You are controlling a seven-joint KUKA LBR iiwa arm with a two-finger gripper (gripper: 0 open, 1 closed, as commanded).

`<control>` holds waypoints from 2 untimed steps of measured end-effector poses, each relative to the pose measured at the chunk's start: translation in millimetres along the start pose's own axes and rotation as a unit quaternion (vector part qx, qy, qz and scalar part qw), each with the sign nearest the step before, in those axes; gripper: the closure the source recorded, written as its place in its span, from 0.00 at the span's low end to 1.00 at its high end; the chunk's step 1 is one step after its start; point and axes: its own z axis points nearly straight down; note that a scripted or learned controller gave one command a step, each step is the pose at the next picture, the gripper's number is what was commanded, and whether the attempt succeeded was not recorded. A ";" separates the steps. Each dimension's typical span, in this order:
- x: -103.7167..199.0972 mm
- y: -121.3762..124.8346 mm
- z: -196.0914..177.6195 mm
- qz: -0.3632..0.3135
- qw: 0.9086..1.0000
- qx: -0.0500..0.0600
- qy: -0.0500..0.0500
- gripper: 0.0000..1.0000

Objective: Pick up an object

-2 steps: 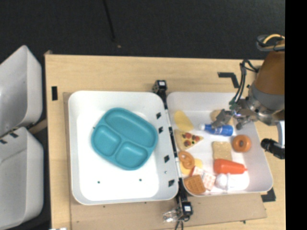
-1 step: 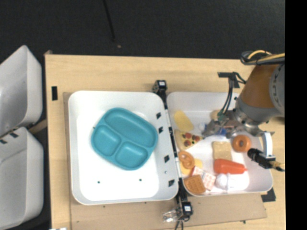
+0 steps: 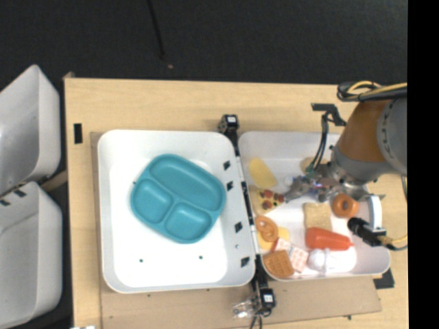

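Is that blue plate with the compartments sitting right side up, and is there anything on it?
Right side up and bare: the blue plate lies flat in the left bin, its three hollows facing upward with nothing in them.

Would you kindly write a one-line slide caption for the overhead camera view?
Arm reaching over the right bin of toy food, beside the left bin holding a blue divided plate.

We see two bins side by side on the desk [image 3: 171, 105]. The left bin [image 3: 116, 266] holds a divided plate [image 3: 178, 197]; the right bin [image 3: 370, 266] holds toy foods, among them a carrot [image 3: 328, 238] near its front edge and a waffle [image 3: 279, 263] at its front-left corner.
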 end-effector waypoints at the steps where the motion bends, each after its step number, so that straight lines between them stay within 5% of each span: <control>1: -1.4 1.0 -11.4 0.002 1.000 -0.001 0.000 1.00; 2: -6.4 -1.3 -73.8 0.002 1.000 -0.003 0.000 1.00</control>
